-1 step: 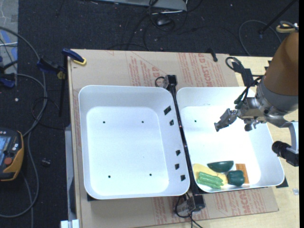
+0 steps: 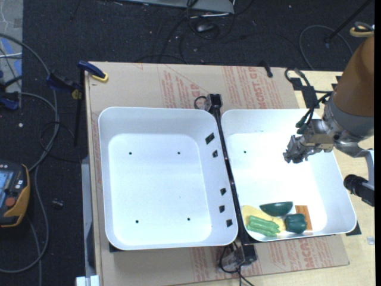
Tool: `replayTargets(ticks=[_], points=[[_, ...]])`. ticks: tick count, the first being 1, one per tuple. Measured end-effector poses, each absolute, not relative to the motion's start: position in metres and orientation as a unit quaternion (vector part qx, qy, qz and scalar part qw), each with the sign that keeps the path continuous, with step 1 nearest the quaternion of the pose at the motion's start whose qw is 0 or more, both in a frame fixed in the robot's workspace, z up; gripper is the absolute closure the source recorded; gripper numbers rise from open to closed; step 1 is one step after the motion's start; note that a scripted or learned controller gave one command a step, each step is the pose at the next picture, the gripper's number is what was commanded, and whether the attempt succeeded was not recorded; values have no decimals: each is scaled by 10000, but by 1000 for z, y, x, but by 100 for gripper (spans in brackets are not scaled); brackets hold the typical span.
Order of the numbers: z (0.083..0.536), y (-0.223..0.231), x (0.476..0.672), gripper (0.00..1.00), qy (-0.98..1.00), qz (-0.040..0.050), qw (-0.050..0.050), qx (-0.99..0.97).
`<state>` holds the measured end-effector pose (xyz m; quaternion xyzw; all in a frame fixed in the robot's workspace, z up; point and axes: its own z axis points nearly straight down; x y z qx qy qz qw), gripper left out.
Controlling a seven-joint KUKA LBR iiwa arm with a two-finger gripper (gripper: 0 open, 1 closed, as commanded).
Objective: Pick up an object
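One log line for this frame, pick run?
stage: approach | gripper: above right bin, nothing seen held | objects: clustered at near edge, green toy, teal piece | left bin

Red printed lettering runs across the cardboard sheet [image 2: 155, 82] under the bins, too blurred and inverted to read.

Arm [image 2: 357, 94] cut off at right edge, pincer [image 2: 293, 154] too small to read finger spacing, orange block [image 2: 303, 210] partly hidden behind teal object [image 2: 295, 222]

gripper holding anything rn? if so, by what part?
Nothing seen held. The gripper hangs over the right bin, apart from the green objects clustered at that bin's near edge. Whether its fingers are open is too small to tell.
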<state>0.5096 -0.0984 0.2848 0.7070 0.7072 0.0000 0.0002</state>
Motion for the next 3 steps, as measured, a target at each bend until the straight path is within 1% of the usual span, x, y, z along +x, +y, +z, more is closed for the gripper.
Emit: replayTargets(ticks=[1,2,3], points=[[217,-89,547,100,7075,-19,-22,7067],[272,-124,512,100,6832,9,16,7302],[83,-130,500,100,7067,-26,-34,7075]])
